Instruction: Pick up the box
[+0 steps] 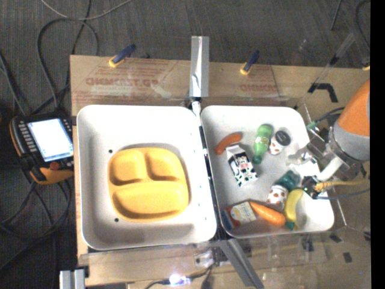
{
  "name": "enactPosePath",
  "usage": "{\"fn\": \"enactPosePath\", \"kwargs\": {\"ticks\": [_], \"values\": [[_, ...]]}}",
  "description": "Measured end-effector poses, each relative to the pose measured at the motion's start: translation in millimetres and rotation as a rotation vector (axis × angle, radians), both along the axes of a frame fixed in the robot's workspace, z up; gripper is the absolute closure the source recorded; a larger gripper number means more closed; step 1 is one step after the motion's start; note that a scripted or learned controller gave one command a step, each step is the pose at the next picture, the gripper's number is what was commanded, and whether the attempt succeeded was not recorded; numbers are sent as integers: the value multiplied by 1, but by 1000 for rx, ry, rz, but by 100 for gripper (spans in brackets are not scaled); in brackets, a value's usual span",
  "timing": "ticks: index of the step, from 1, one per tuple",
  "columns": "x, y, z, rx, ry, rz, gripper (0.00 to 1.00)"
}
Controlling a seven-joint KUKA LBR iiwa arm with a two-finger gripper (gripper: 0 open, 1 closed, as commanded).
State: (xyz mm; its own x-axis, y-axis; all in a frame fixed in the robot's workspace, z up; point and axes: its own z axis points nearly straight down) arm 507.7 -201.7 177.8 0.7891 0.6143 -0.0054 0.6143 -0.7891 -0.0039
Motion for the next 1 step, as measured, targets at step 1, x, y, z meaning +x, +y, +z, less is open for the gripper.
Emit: {"fn": "enactPosePath", "kwargs": {"ticks": [1], "values": [[7, -13, 253, -3, -5, 138, 0]]}}
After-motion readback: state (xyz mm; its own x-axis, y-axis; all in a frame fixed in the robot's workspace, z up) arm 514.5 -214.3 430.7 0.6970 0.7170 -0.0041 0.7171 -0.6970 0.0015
